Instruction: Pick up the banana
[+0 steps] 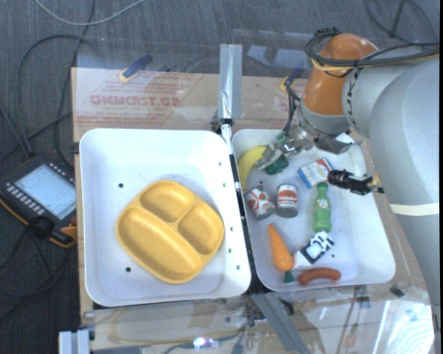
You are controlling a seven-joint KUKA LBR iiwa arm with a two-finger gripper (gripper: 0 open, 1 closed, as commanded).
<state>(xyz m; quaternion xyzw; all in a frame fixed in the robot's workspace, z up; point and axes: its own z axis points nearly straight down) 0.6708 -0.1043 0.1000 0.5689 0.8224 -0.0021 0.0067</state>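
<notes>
The banana (pixel 249 164) is yellow and curved, and lies at the far left corner of the right bin (pixel 376 260), against the wall between the bins. My gripper (pixel 275 155) hangs from the orange wrist band (pixel 332 80) and sits low over the banana's right end, right beside or touching it. A small dark green item (pixel 278 166) lies just under the gripper. The gripper's body hides that end of the banana.
The right bin also holds two small cans (pixel 273 201), a green bottle (pixel 322 208), a blue-and-white carton (pixel 314 172), a carrot (pixel 280 248), a black-and-white carton (pixel 319 246) and a sausage (pixel 319 275). A yellow divided tray (pixel 171 230) lies in the left bin (pixel 103 153).
</notes>
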